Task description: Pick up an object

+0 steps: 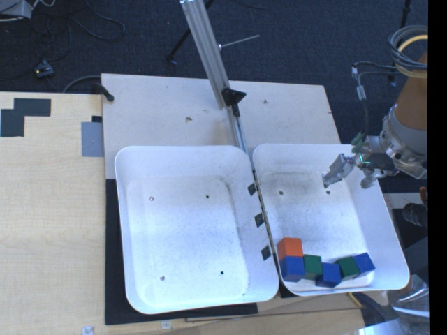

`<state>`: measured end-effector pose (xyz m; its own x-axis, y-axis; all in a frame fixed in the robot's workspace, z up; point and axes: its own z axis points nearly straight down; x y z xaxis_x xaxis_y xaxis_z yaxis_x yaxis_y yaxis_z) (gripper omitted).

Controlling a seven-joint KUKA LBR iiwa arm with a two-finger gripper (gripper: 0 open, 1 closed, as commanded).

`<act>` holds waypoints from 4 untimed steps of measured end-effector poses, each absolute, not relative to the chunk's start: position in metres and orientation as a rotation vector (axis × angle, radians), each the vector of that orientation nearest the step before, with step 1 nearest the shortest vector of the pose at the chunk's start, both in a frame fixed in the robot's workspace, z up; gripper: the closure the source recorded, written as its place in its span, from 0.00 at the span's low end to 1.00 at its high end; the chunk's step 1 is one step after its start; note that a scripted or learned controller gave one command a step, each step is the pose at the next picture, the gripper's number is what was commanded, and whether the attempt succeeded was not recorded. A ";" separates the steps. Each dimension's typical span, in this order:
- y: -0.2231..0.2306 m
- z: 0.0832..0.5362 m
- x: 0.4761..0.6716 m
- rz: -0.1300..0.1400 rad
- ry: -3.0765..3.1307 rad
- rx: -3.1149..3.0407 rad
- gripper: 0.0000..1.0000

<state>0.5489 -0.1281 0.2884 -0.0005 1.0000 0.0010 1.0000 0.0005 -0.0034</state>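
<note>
Several small blocks lie in a cluster at the near end of the right bin point(328, 208): an orange block point(290, 247), a blue block point(292, 267), a green block point(312, 264), another blue block point(328, 274), a green block point(347, 267) and a blue block point(363, 262). My gripper point(353, 173) hovers over the far right part of that bin, well away from the blocks. Its two fingers are spread apart with nothing between them.
The left bin point(185, 229) sits beside the right one, with black clips along the shared rim. A slanted aluminium rail point(209, 54) rises behind the bins. A pale wooden table lies to the left.
</note>
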 end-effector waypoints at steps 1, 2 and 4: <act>-0.130 0.298 0.549 0.003 -2.217 -2.221 1.00; -0.124 0.377 0.548 -0.006 -2.227 -2.224 1.00; -0.086 0.264 0.570 0.010 -2.218 -2.210 1.00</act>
<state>0.5702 -0.0856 0.2641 -0.0035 1.0000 0.0029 0.9999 0.0035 -0.0118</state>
